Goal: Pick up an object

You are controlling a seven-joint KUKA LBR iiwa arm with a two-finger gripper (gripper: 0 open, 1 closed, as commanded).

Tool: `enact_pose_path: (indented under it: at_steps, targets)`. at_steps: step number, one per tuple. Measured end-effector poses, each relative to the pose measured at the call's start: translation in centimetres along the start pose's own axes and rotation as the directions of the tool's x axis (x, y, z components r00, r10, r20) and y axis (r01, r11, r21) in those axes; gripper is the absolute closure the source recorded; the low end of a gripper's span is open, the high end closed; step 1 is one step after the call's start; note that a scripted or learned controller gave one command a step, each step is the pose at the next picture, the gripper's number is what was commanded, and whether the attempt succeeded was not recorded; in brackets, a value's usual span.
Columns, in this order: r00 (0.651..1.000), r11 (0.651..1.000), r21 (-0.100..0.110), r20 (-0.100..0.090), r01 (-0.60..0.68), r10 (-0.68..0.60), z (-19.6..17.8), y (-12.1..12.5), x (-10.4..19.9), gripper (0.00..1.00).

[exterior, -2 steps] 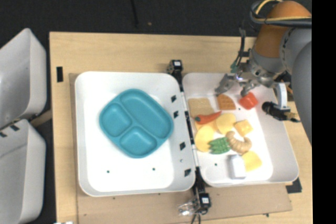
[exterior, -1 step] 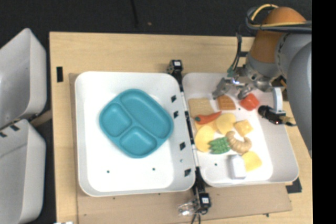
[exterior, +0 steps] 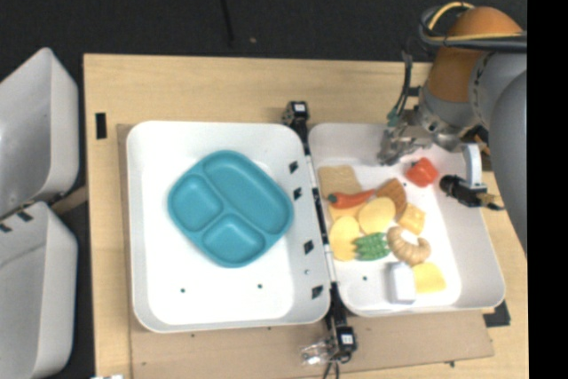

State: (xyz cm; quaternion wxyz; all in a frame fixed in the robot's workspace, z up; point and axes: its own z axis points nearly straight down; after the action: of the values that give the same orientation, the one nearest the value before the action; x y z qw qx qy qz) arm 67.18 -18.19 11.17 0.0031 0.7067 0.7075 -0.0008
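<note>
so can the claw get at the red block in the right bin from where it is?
Probably yes. The red block lies apart from the food pile, close beside the claw in the right bin, with nothing on top of it. The bin's far wall is close, though.

Light falls evenly from above, bright on the 2 white bins (exterior: 142, 217), which come close to washing out, while the surroundings beyond the bench (exterior: 177, 84) sink into near black. Shadows are soft and short, lying close under the teal tray (exterior: 231, 207). The whole frame is slightly soft and grainy, with small details smeared.
</note>
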Motion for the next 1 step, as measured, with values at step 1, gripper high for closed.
enact_pose_path:
  at_steps: [1]
  targets:
    - [1.0, 1.0, -0.003, -0.004, 0.0, 0.0, -4.48, 0.54, -0.33, 1.0]
